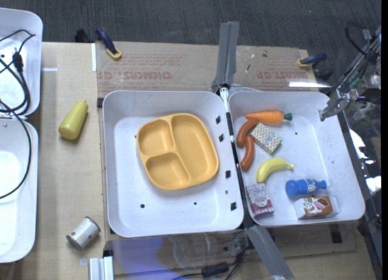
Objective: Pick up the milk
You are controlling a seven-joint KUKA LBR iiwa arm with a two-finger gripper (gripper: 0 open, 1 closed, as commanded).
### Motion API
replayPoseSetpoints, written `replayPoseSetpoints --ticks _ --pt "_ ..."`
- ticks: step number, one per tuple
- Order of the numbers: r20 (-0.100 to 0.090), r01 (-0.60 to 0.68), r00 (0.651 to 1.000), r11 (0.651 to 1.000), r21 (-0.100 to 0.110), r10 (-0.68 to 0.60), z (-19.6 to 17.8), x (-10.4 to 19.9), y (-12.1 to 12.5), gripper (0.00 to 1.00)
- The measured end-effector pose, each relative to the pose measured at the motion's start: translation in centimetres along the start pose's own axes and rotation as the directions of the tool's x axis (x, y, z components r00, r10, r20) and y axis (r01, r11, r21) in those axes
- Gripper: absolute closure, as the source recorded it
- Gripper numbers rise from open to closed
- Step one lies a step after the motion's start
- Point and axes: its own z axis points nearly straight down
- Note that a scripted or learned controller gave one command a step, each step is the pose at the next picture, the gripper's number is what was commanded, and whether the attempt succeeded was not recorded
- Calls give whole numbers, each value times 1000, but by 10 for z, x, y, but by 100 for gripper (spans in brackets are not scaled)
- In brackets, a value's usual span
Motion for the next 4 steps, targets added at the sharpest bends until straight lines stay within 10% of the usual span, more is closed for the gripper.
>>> replayPoseSetpoints --ticks 1,2,3,4 --pt "-1 19 1000 1000 0 -19 124 17 -46 0" --pt "-1 31 1000 1000 0 -31 189 23 -23 0" --pt "0 27 1000 1000 -1 -27 180 22 -22 100" --pt "-1 89 996 996 0 -89 115 60 -63 100"
